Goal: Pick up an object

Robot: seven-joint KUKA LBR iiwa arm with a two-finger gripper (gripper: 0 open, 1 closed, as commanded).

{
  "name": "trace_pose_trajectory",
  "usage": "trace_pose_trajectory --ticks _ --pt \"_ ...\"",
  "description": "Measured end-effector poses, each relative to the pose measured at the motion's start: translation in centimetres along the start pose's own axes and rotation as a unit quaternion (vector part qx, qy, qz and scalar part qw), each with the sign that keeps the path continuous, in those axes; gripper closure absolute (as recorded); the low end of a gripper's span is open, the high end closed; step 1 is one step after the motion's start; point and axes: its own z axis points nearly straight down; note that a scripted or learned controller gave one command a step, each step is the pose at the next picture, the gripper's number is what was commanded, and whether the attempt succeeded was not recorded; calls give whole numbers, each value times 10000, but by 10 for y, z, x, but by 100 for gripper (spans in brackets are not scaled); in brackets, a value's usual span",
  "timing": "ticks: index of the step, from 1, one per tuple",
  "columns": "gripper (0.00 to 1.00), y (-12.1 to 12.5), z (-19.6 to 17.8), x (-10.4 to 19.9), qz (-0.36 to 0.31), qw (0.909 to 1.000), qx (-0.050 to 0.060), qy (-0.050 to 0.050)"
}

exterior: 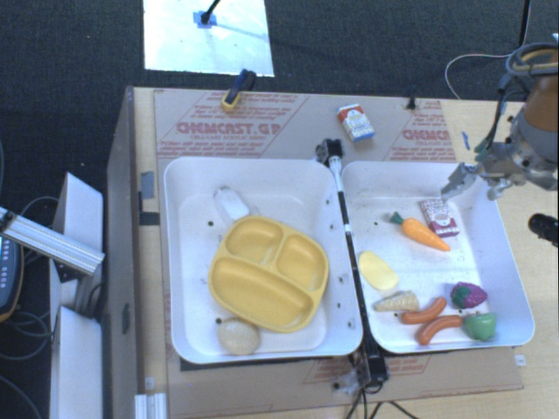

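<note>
I see the gripper (472,175) at the far right of the right bin (515,308), and I cannot tell how it is set. Just below it lies a small red-and-white carton (438,217), touching the toy carrot (424,232). I judge the carton light and stiff, a little slippery, so I would take it across its narrow sides, away from the carrot.

Single fixed camera, high above bench (288,116), looking down at slant. Both white bins fill middle: left bin (188,234), right bin (502,260). Far enough to take in dark floor (70,51) beyond. Arm (537,120) enters at right edge, claw probably partly cropped.
</note>
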Motion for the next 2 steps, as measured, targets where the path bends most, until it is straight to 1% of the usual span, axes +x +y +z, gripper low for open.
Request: trace_pose_trajectory --ticks 1,2 --pt "0 -25 106 46 -6 10000 16 8" --pt "0 -6 42 -7 9 10000 -14 -11"
